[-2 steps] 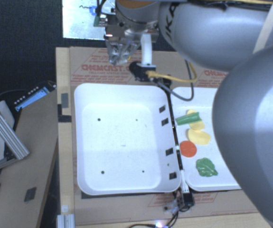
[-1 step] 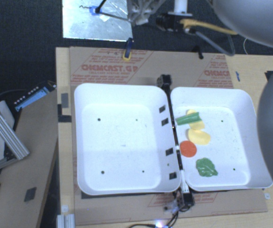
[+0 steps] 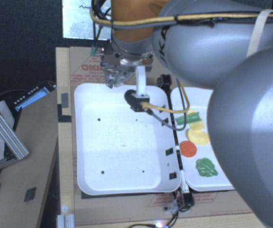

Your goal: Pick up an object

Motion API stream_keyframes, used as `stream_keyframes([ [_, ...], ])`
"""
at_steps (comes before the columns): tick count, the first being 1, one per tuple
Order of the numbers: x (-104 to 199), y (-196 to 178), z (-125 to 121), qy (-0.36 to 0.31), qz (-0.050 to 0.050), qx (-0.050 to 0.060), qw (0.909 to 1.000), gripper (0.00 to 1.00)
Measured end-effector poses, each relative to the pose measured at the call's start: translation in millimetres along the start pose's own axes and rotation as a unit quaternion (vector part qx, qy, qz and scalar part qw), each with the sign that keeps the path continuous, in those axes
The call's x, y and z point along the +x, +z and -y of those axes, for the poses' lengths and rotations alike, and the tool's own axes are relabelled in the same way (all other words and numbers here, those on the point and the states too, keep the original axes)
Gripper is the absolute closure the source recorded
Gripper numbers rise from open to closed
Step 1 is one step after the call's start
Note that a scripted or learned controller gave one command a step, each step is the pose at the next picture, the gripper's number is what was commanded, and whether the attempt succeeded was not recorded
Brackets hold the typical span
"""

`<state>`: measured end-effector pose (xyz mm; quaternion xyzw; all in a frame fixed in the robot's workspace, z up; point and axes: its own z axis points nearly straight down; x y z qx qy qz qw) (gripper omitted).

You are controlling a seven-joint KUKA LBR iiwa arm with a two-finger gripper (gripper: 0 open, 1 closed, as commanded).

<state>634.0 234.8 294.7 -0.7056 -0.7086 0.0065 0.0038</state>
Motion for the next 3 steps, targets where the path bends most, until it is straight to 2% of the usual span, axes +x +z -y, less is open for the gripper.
stream_keyframes([
  [1, -1.5, -201.3, -22.0, 0.000, -0.005, -0.018, 0.9998, 1.00],
  [2, -1.6, -243.7, -2.0, -0.001, -0.003, -0.010, 0.9999, 1.00],
  [3, -0.1, -142.6, 84.9, -0.002, 0.000, -0.001, 1.0000, 1.00],
])
